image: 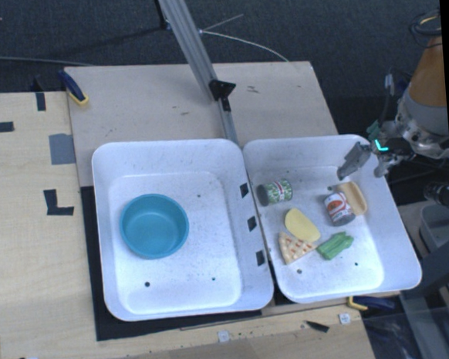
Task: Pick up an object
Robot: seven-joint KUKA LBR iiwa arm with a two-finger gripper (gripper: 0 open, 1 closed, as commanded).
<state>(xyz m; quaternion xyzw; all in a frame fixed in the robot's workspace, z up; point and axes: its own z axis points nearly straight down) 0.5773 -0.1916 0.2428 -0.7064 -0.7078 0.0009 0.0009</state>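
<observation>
Camera view, looking down on two white bins. Right bin (387, 278) full of small toys: red can (338, 208), green can (275, 191), yellow piece (301, 224), waffle slice (295, 247), green thing (335, 245). Hand (368, 160) hanging over right bin's top right corner, spread open, pinching nothing. Red can nearest, just down and left from hand, standing beside a tan piece (355, 196)

Light even, diffuse, moderately bright; you get no hard glare. White bins (168, 152) brightest, near washed out yet speckle visible. Soft short shadows under blue bowl (154, 225) and along bin rims. Your picture mildly soft overall, low resolution; small items lack fine detail. Arm (426, 89) at right edge blurred, dimmer. Dark floor up top underexposed.
</observation>
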